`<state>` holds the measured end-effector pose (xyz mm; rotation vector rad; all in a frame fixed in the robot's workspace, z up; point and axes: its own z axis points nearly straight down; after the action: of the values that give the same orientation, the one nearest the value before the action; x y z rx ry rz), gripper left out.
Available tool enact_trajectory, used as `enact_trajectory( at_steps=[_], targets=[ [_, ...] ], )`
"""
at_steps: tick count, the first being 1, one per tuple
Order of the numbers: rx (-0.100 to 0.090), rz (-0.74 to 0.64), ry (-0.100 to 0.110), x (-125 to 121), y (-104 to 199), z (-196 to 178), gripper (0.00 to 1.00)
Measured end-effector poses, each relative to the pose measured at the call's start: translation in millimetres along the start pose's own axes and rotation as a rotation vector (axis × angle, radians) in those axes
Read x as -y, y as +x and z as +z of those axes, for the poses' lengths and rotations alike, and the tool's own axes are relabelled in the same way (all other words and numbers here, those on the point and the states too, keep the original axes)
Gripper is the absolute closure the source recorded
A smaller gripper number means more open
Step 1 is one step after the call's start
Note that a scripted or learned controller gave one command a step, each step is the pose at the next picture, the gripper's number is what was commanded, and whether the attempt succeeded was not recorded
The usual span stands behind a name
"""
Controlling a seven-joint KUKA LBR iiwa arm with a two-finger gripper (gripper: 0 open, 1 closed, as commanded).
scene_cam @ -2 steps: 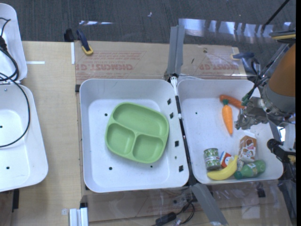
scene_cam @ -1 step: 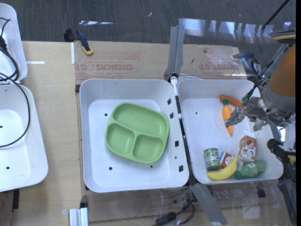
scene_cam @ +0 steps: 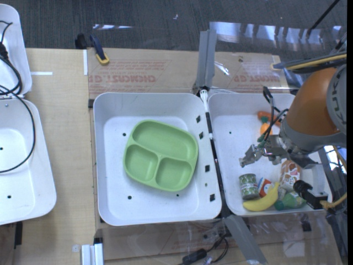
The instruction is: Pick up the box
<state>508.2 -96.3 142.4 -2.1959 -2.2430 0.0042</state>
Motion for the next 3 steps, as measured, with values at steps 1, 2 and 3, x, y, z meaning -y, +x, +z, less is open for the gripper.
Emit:
enact_trajectory(
  at_steps=[1,2,3],
  targets=[
    [0.000,0.017,0.000,11.9,-27.8,52.1,0.00],
    [0.001,-0.190,-0.004,-48.8,-48.4,26.4,0.00],
    [0.000,-0.143,0.000,3.7,-8.1,51.9,0.00]
  ],
)
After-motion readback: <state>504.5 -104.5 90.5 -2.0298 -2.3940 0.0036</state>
